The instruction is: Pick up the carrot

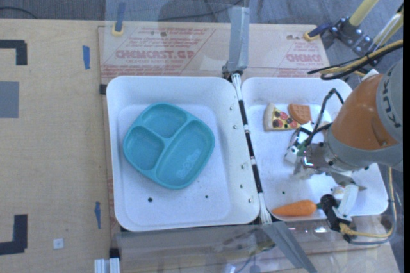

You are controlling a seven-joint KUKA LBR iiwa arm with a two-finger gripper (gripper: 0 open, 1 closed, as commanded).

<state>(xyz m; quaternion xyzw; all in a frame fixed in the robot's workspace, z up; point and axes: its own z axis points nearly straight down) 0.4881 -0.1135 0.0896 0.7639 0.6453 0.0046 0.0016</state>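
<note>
The orange carrot [295, 208] lies on its side along the near edge of the right bin [277, 185], its tip pointing left. My gripper [300, 155] hangs over the middle of that bin, a short way beyond the carrot and apart from it. Nothing shows in its grasp. The arm's orange band [359, 121] and grey wrist cover the bin's right part.
A pizza-slice toy [277, 117] and a round orange-brown biscuit-like piece [299, 113] lie at the far side of the right bin. A teal divided plate [169, 145] sits in the left bin [128, 201]. Cables and a black-and-white fitting [339, 204] hang just right of the carrot.
</note>
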